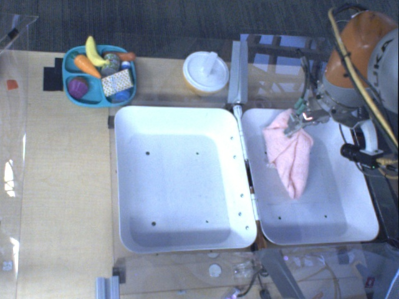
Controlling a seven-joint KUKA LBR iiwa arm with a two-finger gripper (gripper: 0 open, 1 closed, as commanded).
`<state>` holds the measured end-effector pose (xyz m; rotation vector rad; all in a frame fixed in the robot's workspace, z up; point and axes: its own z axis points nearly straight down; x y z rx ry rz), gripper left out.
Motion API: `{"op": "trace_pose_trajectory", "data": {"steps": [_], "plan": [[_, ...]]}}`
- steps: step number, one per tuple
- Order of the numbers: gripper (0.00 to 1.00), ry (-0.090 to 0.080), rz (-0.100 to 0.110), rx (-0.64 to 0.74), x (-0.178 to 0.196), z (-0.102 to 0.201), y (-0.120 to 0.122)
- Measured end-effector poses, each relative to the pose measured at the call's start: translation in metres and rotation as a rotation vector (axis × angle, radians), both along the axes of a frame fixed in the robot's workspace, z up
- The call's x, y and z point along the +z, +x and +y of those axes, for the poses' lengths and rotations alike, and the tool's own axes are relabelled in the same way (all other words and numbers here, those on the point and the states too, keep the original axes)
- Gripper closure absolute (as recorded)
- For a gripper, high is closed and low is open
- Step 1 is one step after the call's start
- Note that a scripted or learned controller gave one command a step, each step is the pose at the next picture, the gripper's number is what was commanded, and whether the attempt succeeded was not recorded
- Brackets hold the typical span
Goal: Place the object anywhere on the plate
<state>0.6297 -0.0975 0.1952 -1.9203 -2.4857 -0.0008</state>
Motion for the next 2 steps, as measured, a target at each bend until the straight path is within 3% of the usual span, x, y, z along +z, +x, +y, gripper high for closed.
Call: {"op": "trace_pose_trajectory", "data": {"steps": [1,2], "plan": [[1.00,0.000,0.001,0.006,0.026,0.002,0.002],[1.00,-0.001,-0.001,0.411,0.016,0.052,0.016]]}}
